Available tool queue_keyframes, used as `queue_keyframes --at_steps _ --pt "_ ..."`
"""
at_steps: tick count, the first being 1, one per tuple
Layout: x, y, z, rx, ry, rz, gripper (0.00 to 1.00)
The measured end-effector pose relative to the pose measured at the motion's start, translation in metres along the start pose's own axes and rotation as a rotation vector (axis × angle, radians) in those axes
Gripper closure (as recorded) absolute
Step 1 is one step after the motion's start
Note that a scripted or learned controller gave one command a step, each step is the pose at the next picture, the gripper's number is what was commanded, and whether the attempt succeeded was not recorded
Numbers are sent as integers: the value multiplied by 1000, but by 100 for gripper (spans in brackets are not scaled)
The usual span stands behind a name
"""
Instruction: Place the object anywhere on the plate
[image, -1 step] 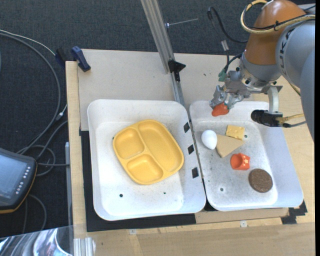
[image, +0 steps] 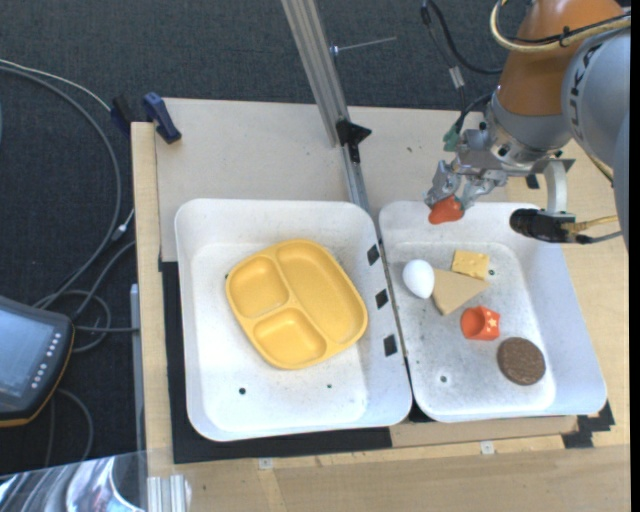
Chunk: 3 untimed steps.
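Observation:
A yellow plate (image: 294, 301) with three compartments lies in the left bin (image: 200, 380). My gripper (image: 449, 200) hangs above the far left corner of the right bin (image: 570, 340), shut on a small red-orange object (image: 445, 211) that shows between its fingertips. The held object is lifted off the bin floor, well to the right of the plate and beyond it.
In the right bin lie a white egg (image: 418, 278), a yellow cheese-like block (image: 470, 264), a tan wedge (image: 457, 292), an orange cup (image: 481, 323) and a brown round cookie (image: 521, 361). A metal pole (image: 325, 80) rises behind the bins.

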<state>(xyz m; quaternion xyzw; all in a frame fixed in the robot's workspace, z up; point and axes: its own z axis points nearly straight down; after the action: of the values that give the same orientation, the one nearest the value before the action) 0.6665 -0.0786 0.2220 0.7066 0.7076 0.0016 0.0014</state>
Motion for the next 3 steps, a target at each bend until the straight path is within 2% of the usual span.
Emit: queue_keyframes --at_steps 2,3 --pt "119 12 -17 1 2 -6 100" --pt "172 2 -24 3 3 -6 100"
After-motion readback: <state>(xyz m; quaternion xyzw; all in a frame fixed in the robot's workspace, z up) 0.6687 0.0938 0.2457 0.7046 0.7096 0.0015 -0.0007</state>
